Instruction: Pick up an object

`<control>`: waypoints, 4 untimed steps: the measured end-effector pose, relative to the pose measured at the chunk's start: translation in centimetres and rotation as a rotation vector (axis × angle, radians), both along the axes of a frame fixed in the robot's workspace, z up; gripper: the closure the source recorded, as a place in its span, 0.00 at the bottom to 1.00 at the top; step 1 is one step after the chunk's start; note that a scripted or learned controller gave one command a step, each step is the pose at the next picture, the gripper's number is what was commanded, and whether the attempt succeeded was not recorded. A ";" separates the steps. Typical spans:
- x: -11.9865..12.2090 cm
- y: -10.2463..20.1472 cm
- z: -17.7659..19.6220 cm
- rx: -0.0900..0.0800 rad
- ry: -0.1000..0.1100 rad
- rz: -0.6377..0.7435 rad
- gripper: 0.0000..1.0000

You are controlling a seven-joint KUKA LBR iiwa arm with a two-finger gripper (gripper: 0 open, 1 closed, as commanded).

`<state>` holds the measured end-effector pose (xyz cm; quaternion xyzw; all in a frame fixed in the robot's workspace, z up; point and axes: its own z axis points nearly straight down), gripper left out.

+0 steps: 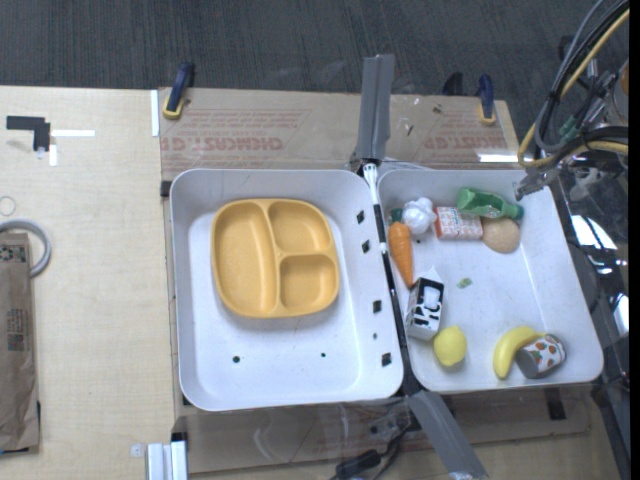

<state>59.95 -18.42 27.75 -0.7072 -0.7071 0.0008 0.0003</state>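
The right bin (560, 288) holds several small objects. An orange carrot (400, 252) lies along its left wall. At the back sit a white lump (418, 214), a red and white packet (458, 226), a green item (488, 204) and a tan potato-like piece (502, 236). A black and white carton (427, 308) lies near the left wall, with a yellow lemon (450, 347) just in front of it. A banana (511, 350) and a small patterned can (541, 357) rest touching at the front right. Part of the arm's cabling (580, 78) hangs at the far right.
The left bin (200, 348) bears a yellow divided plate (275, 258). A grey post (375, 108) stands behind the wall between the bins. Blue clamps (180, 86) hold cardboard at the back. A brown bag (18, 328) lies on the bench at far left.
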 end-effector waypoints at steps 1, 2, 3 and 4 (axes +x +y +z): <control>0.4 2.4 -13.5 -0.001 0.000 -0.080 0.00; 1.9 -1.8 -18.6 0.000 -0.001 -0.082 0.00; 1.9 -2.0 -17.6 -0.003 -0.002 -0.082 1.00; 3.6 -3.4 -18.3 -0.003 0.025 -0.478 1.00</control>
